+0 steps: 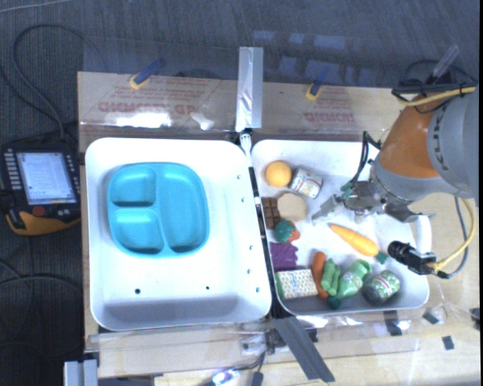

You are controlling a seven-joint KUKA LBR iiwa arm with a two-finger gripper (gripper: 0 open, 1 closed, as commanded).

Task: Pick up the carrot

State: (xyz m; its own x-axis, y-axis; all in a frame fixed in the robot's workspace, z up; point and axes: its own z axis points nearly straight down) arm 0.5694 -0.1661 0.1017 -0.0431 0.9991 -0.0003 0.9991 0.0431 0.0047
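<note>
A grey KUKA arm with an orange band reaches in from the right over two shallow white bins set side by side on a bench. The left bin holds a turquoise divided plate. The right bin is crowded with toy food.

The gripper hangs low over the middle of the right bin, its two thin fingers spread apart and pointing toward the left, with nothing between them. Its tips sit near a round brown biscuit-like piece and a small jar, with an orange ball beyond.

The carrot, orange and tapered, lies flat on the bin floor just below and to the right of the fingertips, angled from upper left down to lower right. It appears to lie clear of the fingers, though from this slanted height a light touch at its upper end cannot be ruled out.

Smaller items line the bin's lower edge: a purple piece, a green bunch of vegetables, and a dark round piece.

By this evidence the pick is not yet made. No grasp has closed and the carrot rests in the bin. What is left is to bring the open fingers over the carrot's body, close on it, and lift it clear of its neighbours.
</note>
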